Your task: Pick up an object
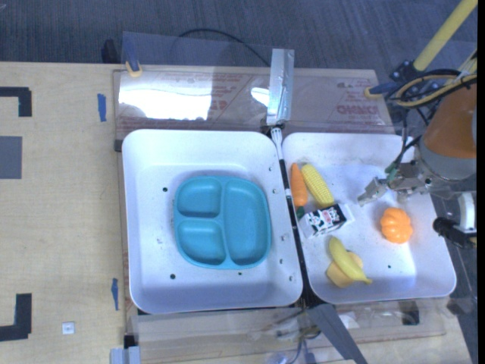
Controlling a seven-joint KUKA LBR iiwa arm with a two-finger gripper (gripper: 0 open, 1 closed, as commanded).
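The arm (pixel 447 139) is cut off at right; whether its fingers (pixel 371 192) grip anything, I cannot tell.

Both white bins, the left bin (pixel 151 279) and the right bin (pixel 432 279), look like smooth plastic with a soft sheen. The blue tray (pixel 224 221) is matt plastic. The tabletop (pixel 61 203) is pale, matt wood. The corn (pixel 317 186), banana (pixel 346 263) and orange fruit (pixel 396 225) look like smooth plastic.
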